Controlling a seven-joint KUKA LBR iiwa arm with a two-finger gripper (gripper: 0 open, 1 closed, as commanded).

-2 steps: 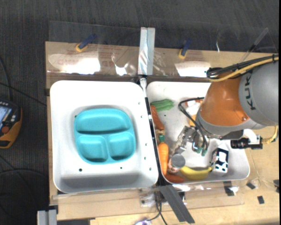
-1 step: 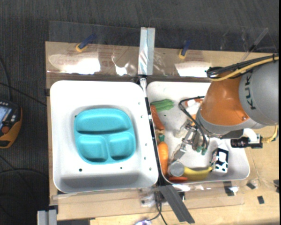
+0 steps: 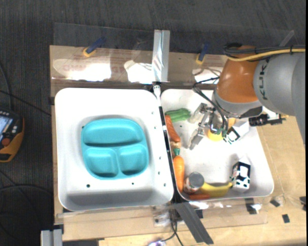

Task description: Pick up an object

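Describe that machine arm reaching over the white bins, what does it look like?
The arm is smooth, rounded grey metal with dark lettering on its side and a broad orange band above the wrist. Yellow and black cables run along its top. At its end sits a gripper with two pale metallic fingers.

Dark carpet floor [image 3: 20,24]; wooden bench [image 3: 287,152]; perhaps a handheld controller [image 3: 2,132].

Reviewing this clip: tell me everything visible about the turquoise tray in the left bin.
The turquoise tray looks like smooth moulded plastic, rounded at the corners, with three compartments: one long one across the far side and two smaller ones on the near side. Nothing lies in any of them. It rests flat and upright on the floor of the left bin, roughly centred, touching nothing but the bin. The end effector is over the right bin, well away from it.
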